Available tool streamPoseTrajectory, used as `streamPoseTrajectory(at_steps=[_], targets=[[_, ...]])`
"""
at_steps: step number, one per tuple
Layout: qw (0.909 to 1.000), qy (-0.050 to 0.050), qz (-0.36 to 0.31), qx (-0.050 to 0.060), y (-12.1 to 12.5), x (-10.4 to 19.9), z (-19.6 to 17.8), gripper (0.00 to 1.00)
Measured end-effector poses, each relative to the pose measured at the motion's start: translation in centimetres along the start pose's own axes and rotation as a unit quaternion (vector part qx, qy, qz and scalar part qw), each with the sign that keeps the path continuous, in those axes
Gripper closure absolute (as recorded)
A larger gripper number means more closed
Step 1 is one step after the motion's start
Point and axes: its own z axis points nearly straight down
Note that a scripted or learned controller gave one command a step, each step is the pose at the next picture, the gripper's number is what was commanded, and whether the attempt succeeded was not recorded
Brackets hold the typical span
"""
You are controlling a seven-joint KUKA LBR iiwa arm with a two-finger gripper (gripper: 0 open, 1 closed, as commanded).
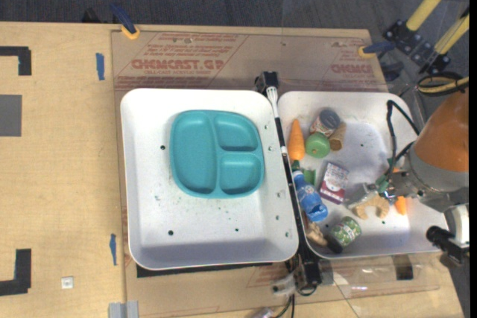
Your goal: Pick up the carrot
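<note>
Claw (385, 194) state cannot be told. Move it well left to the carrot (297, 141), clearing the green cap (318, 146) beside it.

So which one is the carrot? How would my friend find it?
Look at the right white bin, the one full of small items, not the left bin holding the teal divided plate. The carrot lies along that bin's left wall, near the top, just left of a green round piece. It is the long, pointed, orange thing there.
</note>
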Motion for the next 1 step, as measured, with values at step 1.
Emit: streamPoseTrajectory(at_steps=[1], targets=[[1.0000, -0.001, -0.001, -0.002, 0.22, -0.04, -1.06, 1.00]])
